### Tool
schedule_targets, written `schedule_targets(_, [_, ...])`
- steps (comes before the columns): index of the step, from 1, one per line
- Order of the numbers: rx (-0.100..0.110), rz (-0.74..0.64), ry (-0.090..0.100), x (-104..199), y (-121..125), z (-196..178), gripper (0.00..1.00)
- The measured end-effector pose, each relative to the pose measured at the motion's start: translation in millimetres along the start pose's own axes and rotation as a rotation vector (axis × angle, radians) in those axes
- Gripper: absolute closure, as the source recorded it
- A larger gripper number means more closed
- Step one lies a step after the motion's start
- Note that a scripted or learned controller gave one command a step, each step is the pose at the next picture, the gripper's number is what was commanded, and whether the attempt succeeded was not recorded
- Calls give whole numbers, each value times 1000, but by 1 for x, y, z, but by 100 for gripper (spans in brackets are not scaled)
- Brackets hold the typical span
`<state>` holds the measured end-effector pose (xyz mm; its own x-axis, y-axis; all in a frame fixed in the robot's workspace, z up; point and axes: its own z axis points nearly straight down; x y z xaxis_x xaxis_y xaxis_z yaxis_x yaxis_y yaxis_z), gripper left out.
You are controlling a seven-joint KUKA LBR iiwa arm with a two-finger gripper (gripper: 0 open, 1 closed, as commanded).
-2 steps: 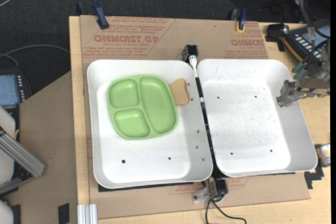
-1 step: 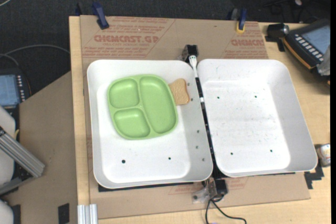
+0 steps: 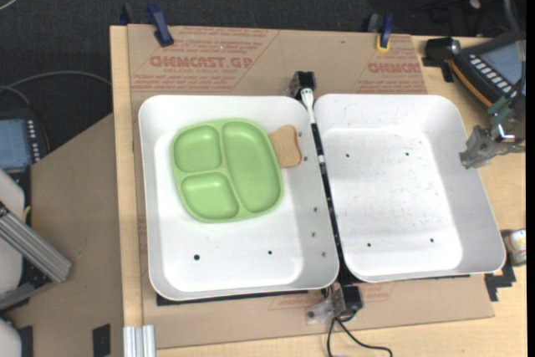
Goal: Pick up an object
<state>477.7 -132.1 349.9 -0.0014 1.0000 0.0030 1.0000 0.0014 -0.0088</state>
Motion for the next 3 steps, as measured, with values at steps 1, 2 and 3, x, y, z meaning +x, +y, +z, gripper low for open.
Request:
schedule_targets(1, [-21,4,-10,-50,25,-90,100])
schedule_targets(2, [0,0,1,-15,0,-9,100])
schedule_targets(3, [-26,5,-12,-72,24,-131,100])
